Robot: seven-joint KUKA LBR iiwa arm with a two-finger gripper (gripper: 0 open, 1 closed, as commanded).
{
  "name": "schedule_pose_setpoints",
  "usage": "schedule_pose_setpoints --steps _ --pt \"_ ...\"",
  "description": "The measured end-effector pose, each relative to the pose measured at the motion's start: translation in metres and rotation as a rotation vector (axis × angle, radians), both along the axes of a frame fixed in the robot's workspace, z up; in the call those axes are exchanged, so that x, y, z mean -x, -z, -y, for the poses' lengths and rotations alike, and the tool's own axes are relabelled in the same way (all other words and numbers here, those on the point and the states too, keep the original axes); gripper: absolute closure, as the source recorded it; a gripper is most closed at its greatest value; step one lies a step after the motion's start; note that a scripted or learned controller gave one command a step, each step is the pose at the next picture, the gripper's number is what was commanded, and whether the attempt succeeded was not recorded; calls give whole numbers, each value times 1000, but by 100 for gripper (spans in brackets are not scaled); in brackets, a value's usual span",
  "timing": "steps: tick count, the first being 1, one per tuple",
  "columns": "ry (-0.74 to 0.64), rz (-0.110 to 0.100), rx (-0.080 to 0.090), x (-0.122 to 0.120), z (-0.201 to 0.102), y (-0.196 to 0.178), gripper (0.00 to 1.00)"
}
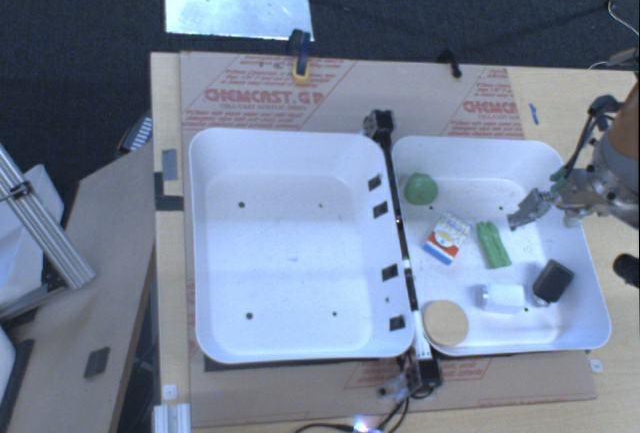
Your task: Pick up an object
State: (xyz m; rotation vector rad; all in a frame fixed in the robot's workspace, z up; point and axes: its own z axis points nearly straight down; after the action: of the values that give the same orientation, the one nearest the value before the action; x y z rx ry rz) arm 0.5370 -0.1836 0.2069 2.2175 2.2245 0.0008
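The green ball is round and matte, resting in the right bin. Gripper state: cannot tell.

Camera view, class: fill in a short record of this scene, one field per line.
Left bin: white, shallow
Right bin: holds all the items listed below
Green ball: near the divider, far end
Small box: white, orange and blue, mid-bin
Green block: right of the box
Tan disc: near-left corner
White item: beside the black item
Hand: above the bin's right side
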Motion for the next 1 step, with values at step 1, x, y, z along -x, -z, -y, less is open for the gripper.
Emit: schedule_pose_setpoints --steps 1 --pt "-3 3 1 -1 0 -11 100"
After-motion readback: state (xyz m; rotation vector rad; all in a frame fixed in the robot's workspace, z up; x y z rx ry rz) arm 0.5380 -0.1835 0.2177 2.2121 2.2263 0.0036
